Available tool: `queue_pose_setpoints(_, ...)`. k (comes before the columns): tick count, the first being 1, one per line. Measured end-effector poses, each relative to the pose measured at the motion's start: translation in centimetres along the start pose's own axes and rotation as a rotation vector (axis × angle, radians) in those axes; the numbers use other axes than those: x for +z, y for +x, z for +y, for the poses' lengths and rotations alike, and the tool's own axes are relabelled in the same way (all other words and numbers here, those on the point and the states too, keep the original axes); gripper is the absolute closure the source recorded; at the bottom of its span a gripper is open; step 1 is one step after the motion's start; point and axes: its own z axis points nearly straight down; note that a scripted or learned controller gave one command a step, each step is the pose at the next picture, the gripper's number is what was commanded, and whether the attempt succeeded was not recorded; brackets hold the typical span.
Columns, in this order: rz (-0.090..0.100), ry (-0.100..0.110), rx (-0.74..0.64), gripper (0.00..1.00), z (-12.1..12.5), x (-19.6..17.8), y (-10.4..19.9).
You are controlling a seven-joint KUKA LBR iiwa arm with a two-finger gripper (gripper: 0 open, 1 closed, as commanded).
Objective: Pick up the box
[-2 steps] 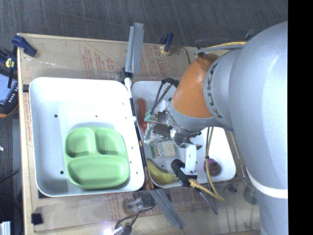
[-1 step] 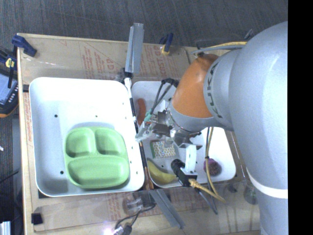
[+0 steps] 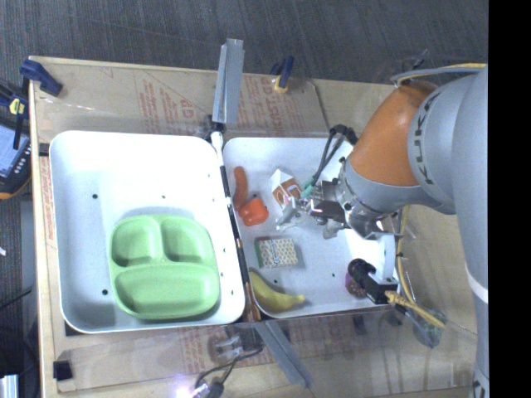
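A small white and orange box [image 3: 287,191] lies tilted in the right bin [image 3: 332,152], near its back middle. A flat box with a speckled pattern [image 3: 276,252] rests closer to the front of the same bin. My gripper [image 3: 298,211] hangs low over the bin, right at the front edge of the white and orange box and just above and right of the speckled one. Nothing can be made out between its tips, and the wrist hides the bin floor to its right.
An orange sausage-shaped toy [image 3: 241,181] and a red-orange lump [image 3: 254,212] lie by the right bin's left wall. A banana [image 3: 276,293] sits at its front edge. The left bin [image 3: 75,164] holds a green divided plate [image 3: 163,268].
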Motion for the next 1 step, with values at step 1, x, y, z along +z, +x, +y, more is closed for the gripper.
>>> queue_pose_setpoints(1, -0.003, 0.002, -0.049, 0.0, -0.54, 10.87, 1.67)
